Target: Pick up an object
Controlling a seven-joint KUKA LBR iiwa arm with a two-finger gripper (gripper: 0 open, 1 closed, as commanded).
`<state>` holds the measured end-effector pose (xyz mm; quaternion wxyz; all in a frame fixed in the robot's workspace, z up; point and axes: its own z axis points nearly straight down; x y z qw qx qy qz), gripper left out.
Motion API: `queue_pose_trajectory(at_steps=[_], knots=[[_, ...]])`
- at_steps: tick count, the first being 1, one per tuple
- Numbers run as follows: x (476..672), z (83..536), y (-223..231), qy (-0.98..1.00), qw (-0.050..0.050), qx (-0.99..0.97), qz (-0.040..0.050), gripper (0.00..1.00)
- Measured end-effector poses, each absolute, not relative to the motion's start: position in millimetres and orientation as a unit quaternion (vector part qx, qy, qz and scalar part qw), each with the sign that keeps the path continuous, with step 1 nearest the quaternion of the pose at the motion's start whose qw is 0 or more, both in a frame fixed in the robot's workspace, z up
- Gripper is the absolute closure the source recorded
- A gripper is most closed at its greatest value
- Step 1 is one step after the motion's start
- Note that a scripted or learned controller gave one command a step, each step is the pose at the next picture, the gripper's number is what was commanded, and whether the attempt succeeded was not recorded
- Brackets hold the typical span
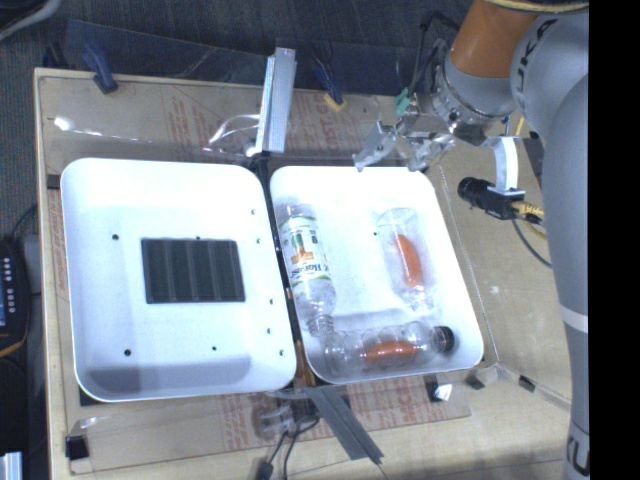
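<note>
We see two white bins, smooth plastic w/ slight gloss; left one has a dark ribbed panel, matt. Bottles are clear glossy plastic, one w/ paper-looking label. Bench looks like matt cardboard/wood.

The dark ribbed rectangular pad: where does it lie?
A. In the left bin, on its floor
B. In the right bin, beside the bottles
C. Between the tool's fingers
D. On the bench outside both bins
A: the dark ribbed pad lies flat on the floor of the left bin, apart from the bottles in the right bin.
</note>
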<state>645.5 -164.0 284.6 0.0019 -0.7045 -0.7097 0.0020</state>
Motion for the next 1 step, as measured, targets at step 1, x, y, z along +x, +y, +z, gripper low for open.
queue_pose_trajectory(at_steps=[1], knots=[[578.6, 223.5, -192.7, -0.743, 0.002, -0.669, 0.0013, 0.00]])
